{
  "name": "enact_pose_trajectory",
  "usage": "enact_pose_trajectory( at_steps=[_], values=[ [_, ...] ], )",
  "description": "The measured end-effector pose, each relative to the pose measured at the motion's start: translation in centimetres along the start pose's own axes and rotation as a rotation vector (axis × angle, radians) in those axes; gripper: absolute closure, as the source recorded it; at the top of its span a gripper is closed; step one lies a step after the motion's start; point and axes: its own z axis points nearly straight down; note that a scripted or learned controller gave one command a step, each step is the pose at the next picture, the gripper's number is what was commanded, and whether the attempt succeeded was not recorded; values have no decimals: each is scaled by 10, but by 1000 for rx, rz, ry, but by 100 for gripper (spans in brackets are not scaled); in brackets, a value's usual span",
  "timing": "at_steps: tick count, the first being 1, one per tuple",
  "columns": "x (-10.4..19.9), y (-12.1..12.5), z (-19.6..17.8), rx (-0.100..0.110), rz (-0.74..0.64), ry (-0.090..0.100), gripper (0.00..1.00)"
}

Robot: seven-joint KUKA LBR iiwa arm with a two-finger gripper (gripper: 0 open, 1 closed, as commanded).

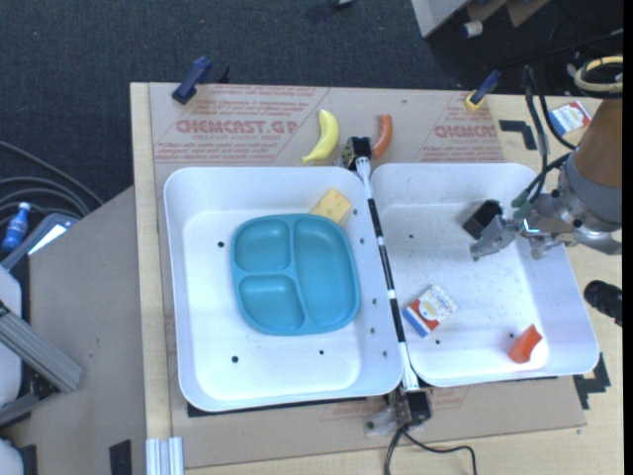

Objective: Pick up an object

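My gripper (pixel 485 232) hangs over the upper middle of the right bin (pixel 554 181), reaching in from the right edge. Its dark fingers point left and show nothing between them. A small white carton (pixel 430 312) with red and blue print lies on the bin floor below and left of the gripper. An orange block (pixel 526 344) rests near that bin's front right corner. In the left bin (pixel 188 265) sits a blue divided plate (pixel 295 272), with a yellow cheese-like wedge (pixel 331 206) just behind it.
A yellow banana (pixel 322 137) and an orange sausage-like piece (pixel 382 135) lie on the bench behind the bins. Blue clamps (pixel 190 79) sit at the board's back edge. Cables run along the left side and below the bins.
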Motion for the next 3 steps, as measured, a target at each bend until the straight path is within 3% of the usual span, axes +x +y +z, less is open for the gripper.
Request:
enact_pose_trajectory(
  at_steps=[1,2,3],
  values=[
    [-56,58,76,-3,0,-2,0],
    [-80,102,146,-1,-2,3,0],
    [-35,62,145,0,-1,0,0]
  ],
)
